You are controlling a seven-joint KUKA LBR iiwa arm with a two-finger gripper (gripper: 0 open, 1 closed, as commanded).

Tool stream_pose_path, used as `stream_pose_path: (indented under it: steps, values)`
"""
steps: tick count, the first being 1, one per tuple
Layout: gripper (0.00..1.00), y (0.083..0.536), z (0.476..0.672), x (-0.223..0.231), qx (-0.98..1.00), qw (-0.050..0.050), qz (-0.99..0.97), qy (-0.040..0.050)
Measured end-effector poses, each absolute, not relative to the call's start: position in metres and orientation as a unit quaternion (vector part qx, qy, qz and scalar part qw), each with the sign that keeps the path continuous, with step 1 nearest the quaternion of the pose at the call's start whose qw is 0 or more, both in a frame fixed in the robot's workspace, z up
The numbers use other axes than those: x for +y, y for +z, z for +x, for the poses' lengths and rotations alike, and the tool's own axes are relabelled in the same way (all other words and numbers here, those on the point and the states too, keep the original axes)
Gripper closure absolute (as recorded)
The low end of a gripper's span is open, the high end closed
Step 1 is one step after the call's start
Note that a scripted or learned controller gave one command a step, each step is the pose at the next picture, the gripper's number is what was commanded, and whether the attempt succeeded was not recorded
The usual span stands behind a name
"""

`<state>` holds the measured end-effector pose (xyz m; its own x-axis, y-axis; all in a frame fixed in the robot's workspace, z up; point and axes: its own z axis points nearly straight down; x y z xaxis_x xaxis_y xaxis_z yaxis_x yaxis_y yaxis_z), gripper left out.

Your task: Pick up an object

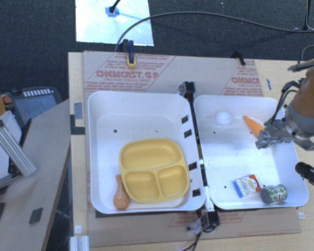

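hand (265, 138) low in the right white bin (227, 161), just right of the small orange carrot-shaped toy (253, 124); i cannot tell its opening.

so close to the bin's right wall, a descent could nudge the toy aside or scrape the rim. the bins sit on a cardboard-covered counter (167, 72) over dark carpet (36, 30); the left bin holds a yellow divided plate (154, 169).

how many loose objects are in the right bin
4: a white ball near the far wall, an orange carrot beside the hand, and a small box and green can at the near right corner.
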<state>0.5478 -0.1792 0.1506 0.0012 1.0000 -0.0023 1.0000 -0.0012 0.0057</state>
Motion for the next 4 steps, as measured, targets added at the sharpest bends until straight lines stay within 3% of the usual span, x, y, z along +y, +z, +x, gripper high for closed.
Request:
stream_pose_path:
  steps: [2,4]
  values:
    - [1.0,0.226,0.551,-0.177,0.709,0.002,0.706,0.0013]
    - [1.0,0.218,0.577,-0.079,0.71,0.001,0.704,0.0016]
